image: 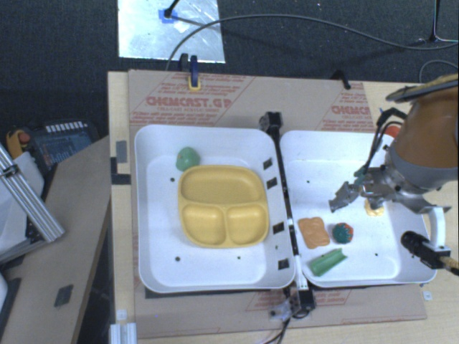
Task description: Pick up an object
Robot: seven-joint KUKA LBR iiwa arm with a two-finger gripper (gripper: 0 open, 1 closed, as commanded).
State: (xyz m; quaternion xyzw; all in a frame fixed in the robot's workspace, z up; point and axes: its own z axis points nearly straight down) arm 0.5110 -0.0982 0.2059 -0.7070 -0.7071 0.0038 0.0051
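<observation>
Roughly, by count and place:
Bins: two white bins side by side on the worktop (237,92), a left bin (154,213) and a right bin (315,156).
Left bin: one yellow tray (219,205) with three compartments, and one green ball (188,158) touching the tray's far left corner.
Right bin: four small things: one orange piece (313,232), one round red and green toy (342,232) just beside it, one green stick (328,261) near the front wall, one yellow bit (374,208) under the arm.
Arm: one arm (427,138), reaching in from the right and cut off by the picture's edge.
Gripper: gripper (343,198) low over the right bin, its dark fingers (337,203) pointing left and slightly forward; nothing lies between them, and I cannot tell whether they are apart or together.
Hidden: the yellow bit is partly covered by the wrist, so its shape is unclear.
Green stick: long axis slanted, its right end farther from the front wall than its left end.
</observation>
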